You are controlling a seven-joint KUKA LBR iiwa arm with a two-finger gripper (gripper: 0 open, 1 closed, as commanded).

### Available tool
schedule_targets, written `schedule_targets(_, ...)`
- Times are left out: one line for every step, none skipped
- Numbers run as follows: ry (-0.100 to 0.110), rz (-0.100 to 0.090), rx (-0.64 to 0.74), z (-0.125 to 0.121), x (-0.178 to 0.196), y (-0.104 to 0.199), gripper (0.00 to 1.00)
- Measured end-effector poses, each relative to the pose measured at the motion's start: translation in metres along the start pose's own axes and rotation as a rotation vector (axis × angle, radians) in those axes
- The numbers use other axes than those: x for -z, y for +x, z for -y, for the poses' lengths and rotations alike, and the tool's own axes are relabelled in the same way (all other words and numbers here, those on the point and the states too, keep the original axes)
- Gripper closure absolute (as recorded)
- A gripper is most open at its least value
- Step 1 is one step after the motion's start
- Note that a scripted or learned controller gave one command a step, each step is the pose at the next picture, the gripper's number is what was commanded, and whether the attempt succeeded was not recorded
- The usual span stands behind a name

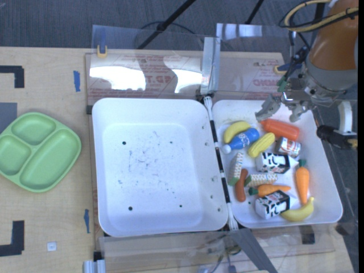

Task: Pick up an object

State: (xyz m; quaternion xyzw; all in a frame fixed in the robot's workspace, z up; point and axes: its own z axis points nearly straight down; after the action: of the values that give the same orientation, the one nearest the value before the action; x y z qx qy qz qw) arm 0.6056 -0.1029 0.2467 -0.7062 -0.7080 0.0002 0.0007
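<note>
End effector [281, 110], fingers spread and empty, hovers upper right over crowded right bin [331, 178]; green tray [37, 151] far left.

A pale wooden bench [51, 220] carries two shallow white bins side by side: the left bin [108, 118] and, touching it along a hinged seam, the right bin [333, 201]. Well apart at the bench's left edge lies a green divided plate [37, 151] (three compartments). Black corner marks [16, 75] and short strips of blue tape [76, 80] sit on the wood. Clear plastic panels [142, 67] stand behind the bins.
</note>
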Motion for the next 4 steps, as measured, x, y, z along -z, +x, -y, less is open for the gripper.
schedule_targets(-0.001, 0.001, 0.11, 0.017, -0.104, -0.027, 0.0)
schedule_targets(-0.004, 0.001, 0.129, 0.001, -0.062, 0.099, 0.0)
schedule_targets(-0.004, 0.002, 0.068, -0.013, -0.062, 0.036, 0.0)
schedule_targets(-0.026, 0.003, 0.017, -0.053, -0.14, 0.0, 0.0)
